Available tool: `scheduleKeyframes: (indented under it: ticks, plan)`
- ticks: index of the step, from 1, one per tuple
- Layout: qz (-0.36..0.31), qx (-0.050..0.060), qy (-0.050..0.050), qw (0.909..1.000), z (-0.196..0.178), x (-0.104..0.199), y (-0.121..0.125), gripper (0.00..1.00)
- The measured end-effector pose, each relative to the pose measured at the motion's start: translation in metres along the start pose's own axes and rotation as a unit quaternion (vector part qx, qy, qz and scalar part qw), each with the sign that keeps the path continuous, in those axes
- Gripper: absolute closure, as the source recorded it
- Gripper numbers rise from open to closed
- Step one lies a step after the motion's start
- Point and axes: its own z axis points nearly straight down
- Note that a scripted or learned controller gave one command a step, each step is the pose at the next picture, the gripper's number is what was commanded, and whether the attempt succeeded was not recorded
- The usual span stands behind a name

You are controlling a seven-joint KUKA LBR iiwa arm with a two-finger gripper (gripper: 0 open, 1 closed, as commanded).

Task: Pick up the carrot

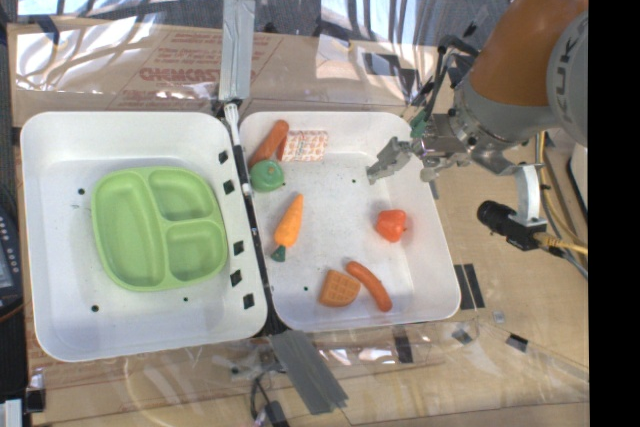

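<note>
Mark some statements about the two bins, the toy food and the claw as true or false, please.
1. The carrot lies in the right bin. True.
2. The green plate sits in the right bin. False: it sits in the left bin.
3. The claw holds the carrot. False: the claw hangs over the bin's upper right part, apart from the carrot, which lies on the bin floor.
4. The red pepper lies to the right of the carrot in the view. True.
5. The waffle lies on the green plate. False: it lies in the right bin, beside a sausage.
</note>
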Motion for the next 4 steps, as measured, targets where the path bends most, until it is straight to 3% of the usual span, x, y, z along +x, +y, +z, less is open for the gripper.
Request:
scheduleKeyframes:
  ticks: [1,2,3,4]
  plan:
    - [0.0,0.0,0.0,1.0,0.0,0.0,0.0,0.0]
    - [-0.04,0.001,0.0,0.9992,0.085,0.079,-0.015,0.0]
    - [-0.302,-0.001,0.0,0.9533,0.184,0.071,0.012,0.0]
    - [-0.303,0.0,0.0,0.9529,0.176,0.07,0.012,1.0]
